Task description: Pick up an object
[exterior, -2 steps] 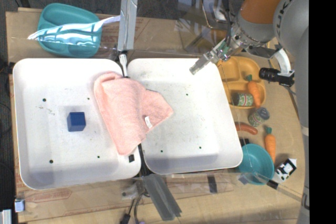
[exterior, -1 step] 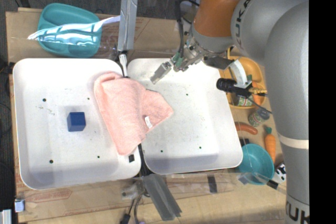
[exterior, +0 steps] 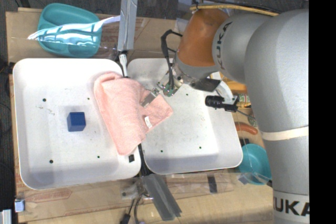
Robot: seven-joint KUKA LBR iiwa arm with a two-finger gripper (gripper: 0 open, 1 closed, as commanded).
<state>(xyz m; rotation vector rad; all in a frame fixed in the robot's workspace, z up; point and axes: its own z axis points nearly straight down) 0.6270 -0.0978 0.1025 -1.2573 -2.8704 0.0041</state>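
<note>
A pink cloth (exterior: 126,110) lies draped over the divide between the two white bins, most of it in the left bin (exterior: 31,128), one corner reaching into the right bin (exterior: 194,139). A small blue cube (exterior: 76,121) sits in the left bin, well left of the cloth. My gripper (exterior: 152,96) hangs below the orange wrist band (exterior: 198,39) at the cloth's upper right edge, low over the right bin's back left part. Its tips touch or sit just above the cloth's edge.
A teal scoop-like container (exterior: 67,29) with a clear plastic bag rests behind the left bin. A teal object (exterior: 254,162) and orange items (exterior: 245,127) lie to the right of the right bin. The big grey arm covers the view's right side.
</note>
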